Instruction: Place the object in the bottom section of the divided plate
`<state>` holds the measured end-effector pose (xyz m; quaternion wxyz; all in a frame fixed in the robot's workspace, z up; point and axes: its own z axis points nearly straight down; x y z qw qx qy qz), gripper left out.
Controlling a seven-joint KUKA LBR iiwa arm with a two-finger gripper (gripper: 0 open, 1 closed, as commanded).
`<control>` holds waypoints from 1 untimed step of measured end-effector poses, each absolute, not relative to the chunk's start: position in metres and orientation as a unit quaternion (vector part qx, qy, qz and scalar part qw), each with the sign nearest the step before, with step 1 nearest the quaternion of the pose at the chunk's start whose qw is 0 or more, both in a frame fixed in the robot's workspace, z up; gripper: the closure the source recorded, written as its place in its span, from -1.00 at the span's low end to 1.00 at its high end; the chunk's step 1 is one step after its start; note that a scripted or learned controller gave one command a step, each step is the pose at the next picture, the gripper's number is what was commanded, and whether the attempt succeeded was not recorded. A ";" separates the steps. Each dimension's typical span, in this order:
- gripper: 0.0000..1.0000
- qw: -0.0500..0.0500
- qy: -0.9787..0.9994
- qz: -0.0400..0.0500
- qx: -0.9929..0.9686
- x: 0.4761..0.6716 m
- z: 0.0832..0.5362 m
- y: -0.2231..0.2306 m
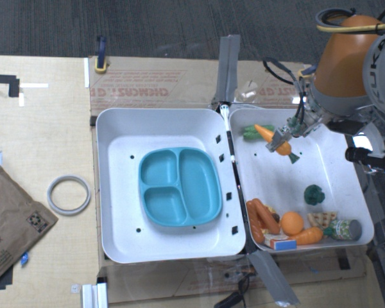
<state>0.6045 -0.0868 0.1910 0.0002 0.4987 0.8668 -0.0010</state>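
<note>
Working through the pick-up stage, by the look of it, with nothing yet lying in the divided plate [199, 185]. Hanging the end effector [287, 133] low over the far end of the right bin [346, 156], right at a small orange toy [282, 149] with a green tip, just beside a carrot [263, 132] near the bin's far wall. Not being able to tell whether the end effector is spread, pressed together or pinching anything: too small and too cluttered at that spot. Taking the orange toy as the likely task object, though without certainty, given the heap of toy food [289, 226] along the near wall and a green piece [314, 194] lying apart. Needing next a confirmed hold on the toy. Then lifting clear of the rims between the bins, carrying leftward over the left bin [104, 172], and lowering into the plate's section nearest the camera, probably the small lower-left compartment, while keeping off the dividers.
</note>
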 end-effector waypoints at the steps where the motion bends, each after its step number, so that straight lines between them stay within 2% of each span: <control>1: 1.00 0.000 0.893 0.000 0.450 0.571 0.216 0.018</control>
